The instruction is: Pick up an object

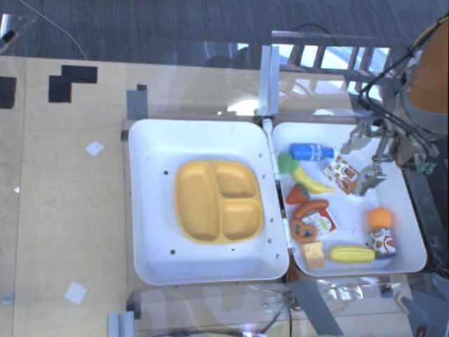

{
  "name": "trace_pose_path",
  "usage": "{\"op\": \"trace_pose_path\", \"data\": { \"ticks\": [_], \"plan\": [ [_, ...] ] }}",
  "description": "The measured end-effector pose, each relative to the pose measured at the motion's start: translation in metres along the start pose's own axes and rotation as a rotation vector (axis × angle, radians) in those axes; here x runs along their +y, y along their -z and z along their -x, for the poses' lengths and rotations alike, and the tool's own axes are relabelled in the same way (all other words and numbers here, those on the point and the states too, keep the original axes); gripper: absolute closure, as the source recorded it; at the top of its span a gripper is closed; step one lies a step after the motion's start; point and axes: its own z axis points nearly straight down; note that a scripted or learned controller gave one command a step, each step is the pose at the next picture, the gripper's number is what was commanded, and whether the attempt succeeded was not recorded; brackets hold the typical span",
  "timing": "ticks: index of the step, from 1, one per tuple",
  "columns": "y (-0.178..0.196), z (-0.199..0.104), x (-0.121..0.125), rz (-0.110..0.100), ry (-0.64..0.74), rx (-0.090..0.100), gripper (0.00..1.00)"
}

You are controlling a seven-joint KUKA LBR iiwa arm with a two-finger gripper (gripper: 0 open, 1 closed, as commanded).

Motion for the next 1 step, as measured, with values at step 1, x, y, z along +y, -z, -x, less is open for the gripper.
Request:
{"op": "trace_pose_path", "data": {
  "ticks": [1],
  "plan": [
    [-0.1656,-0.0250,-0.0915,0.001,-0.096,0.015,0.00]
  ]
}}
